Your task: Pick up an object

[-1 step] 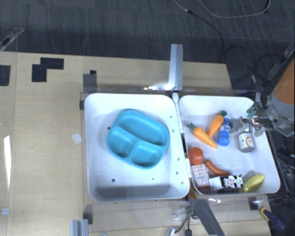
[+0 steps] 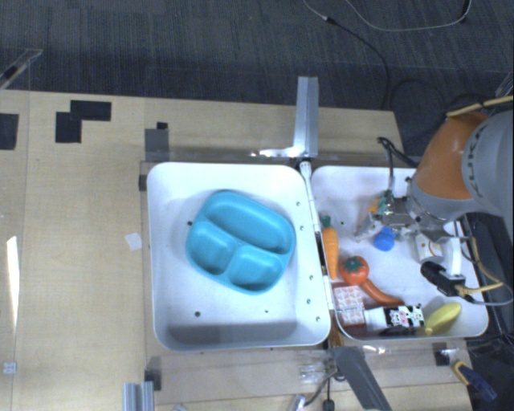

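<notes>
Camera view: the arm [image 2: 470, 164] is seen reaching in from the right over the right bin [image 2: 353, 181], its gripper [image 2: 395, 217] low above the bin's upper middle. Whether the fingers are released or clenched cannot be told, since the wrist hides them. A small blue object [image 2: 385, 238] lies just beside the gripper, and no thing is seen between the fingers, so the step in hand is judged to be the approach, with nothing yet picked up.

Other candidates are spread through the same bin: an orange carrot-like piece [image 2: 330, 250] along the left wall, a red-orange round toy [image 2: 354, 267] near the middle, a checked packet [image 2: 349, 303] and a dark-labelled item [image 2: 404, 318] at the lower edge, and a yellow banana-like piece [image 2: 442, 316] in the lower right corner. For the next move, a descent centred on one object is called for, clear of its neighbours and the bin wall.

The left bin [image 2: 169, 265] carries a blue divided tray [image 2: 239, 241]. Both bins are set on a pale wooden desk [image 2: 72, 265] marked with black patches; dark carpet [image 2: 161, 40] and loose cables [image 2: 385, 20] are seen beyond it.
</notes>
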`<state>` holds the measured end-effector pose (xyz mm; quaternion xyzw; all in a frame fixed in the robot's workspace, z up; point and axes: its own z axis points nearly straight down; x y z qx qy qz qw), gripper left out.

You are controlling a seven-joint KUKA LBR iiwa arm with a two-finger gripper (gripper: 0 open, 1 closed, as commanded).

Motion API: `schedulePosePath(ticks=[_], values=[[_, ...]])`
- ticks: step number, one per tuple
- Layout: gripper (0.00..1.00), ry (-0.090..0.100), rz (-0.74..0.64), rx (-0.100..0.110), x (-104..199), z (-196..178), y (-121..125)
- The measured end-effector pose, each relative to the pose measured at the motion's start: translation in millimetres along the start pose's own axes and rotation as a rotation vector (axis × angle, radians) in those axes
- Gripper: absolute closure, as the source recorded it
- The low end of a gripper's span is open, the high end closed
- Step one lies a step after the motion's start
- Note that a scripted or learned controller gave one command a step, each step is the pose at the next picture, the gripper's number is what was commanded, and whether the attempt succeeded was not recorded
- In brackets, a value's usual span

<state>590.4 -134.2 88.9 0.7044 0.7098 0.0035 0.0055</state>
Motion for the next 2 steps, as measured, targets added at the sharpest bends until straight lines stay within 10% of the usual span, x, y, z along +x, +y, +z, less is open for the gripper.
schedulePosePath(ticks=[1,2], values=[[1.00,0.001,-0.002,-0.004,1.5,-11.4,1.9],[1.00,0.003,-0.085,0.006,65.0,-130.9,-32.7]])
